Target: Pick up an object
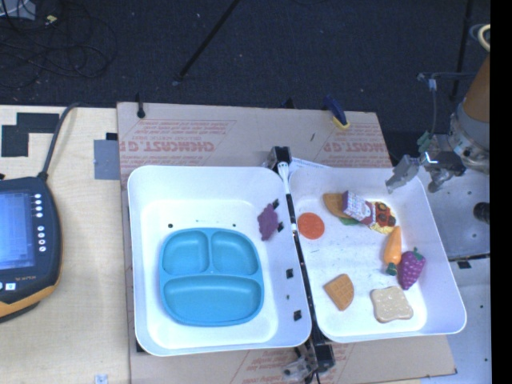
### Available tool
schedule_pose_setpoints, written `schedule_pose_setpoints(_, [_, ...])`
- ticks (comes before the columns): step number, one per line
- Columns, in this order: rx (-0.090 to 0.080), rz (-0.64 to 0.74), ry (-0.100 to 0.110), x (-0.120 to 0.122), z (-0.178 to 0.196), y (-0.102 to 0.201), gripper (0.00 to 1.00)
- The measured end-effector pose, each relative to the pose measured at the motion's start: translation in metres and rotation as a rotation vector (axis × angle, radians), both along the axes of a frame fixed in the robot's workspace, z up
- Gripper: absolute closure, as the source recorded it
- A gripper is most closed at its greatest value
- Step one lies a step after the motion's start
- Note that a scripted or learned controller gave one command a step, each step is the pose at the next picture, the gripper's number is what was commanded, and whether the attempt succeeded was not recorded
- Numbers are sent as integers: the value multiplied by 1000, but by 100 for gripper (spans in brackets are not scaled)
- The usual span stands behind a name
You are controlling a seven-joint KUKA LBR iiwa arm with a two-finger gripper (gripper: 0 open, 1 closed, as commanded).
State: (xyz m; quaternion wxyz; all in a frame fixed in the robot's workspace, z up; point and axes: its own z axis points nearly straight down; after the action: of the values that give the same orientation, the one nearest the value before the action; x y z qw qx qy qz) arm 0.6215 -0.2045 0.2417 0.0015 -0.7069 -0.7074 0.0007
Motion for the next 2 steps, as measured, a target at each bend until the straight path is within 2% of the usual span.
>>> schedule_pose_setpoints(1, [4, 2, 9, -33, -76, 49, 0])
schedule_pose_setpoints(2, [-1, -2, -1, 14, -141, 82, 0])
